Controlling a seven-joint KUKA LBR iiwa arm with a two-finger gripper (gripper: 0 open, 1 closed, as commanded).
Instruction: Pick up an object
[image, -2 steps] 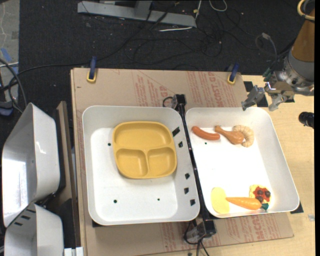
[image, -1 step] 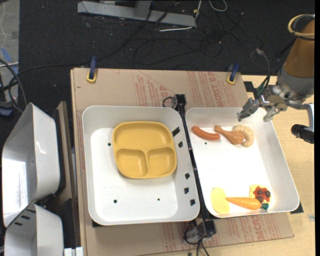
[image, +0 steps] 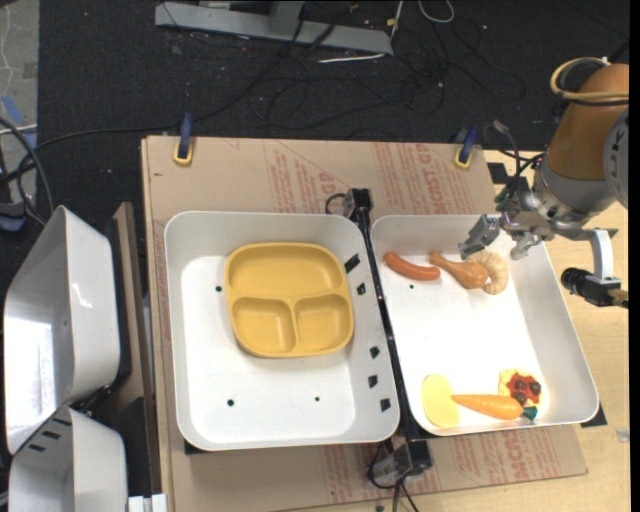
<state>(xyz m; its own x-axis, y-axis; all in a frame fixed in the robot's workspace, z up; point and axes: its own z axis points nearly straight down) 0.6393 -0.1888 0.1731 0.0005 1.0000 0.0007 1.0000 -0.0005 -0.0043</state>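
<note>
The open hand hovers at the right bin's far edge above a drumstick lying left-to-right.

A single fixed camera looks down at a slant on the counter, mounted high enough to take in both white bins whole: the left bin sits near the centre of the frame, the right bin toward the right side. The lens faces the counter's far edge, where two yellow clamps grip the board, and beyond it a strip of dark floor strewn with cables fills the top of the frame. The counter's near edge lies close to the bottom. The arm enters at the upper right, cropped by the frame.
</note>
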